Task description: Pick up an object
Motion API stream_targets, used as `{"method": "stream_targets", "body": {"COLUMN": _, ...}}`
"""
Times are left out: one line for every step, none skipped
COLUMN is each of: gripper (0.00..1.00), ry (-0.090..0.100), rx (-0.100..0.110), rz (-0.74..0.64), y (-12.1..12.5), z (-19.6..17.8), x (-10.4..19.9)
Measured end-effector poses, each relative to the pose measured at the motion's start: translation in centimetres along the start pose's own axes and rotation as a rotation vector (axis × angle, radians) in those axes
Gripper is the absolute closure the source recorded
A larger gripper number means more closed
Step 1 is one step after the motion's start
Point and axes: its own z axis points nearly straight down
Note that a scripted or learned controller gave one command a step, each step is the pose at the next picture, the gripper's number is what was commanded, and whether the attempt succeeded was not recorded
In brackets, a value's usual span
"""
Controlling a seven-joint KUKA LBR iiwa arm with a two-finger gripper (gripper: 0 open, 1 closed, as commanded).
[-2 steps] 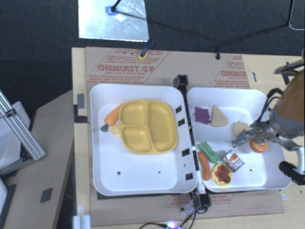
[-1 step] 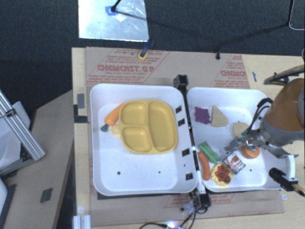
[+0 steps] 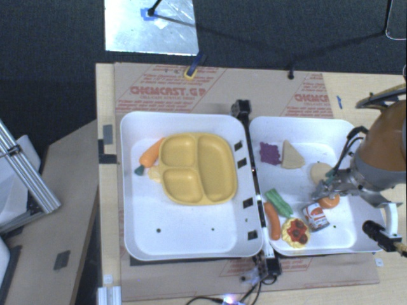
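At the lower right of the frame, in the right bin (image 3: pixel 356 237), lie a pizza slice (image 3: pixel 296 232), a hot dog (image 3: pixel 272 220), a green pepper (image 3: pixel 278 202) and a small can (image 3: pixel 316 216). Just above the can the gripper (image 3: pixel 327 188) hangs over an orange piece (image 3: pixel 329 201) (whether it grips anything, I cannot tell). Farther up sit purple grapes (image 3: pixel 270 152) and a tan wedge (image 3: pixel 292 155). At centre left, the left bin (image 3: pixel 137 234) holds a yellow divided plate (image 3: pixel 193 168) and a carrot (image 3: pixel 150 153).

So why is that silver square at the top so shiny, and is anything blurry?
In the camera view, the metal sheet catches the overhead light and glares in pale streaks; the left bin and right bin look bright white with soft shadows; the yellow tray is evenly lit; the gripper and the small toys around it look soft and hard to make out.
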Motion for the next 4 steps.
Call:
{"method": "stream_targets", "body": {"gripper": 1.00, "ry": 0.000, "rx": -0.001, "rz": -0.002, "y": -0.1, "z": -4.5, "x": 0.4}}
{"method": "stream_targets", "body": {"gripper": 1.00, "ry": -0.001, "rx": -0.004, "rz": -0.002, "y": 0.1, "z": -10.9, "x": 0.1}}
{"method": "stream_targets", "body": {"gripper": 1.00, "ry": 0.000, "rx": 0.000, "rz": -0.003, "y": 0.2, "z": -12.0, "x": 0.1}}
{"method": "stream_targets", "body": {"gripper": 1.00, "ry": 0.003, "rx": 0.003, "rz": -0.007, "y": 1.7, "z": -11.1, "x": 4.8}}
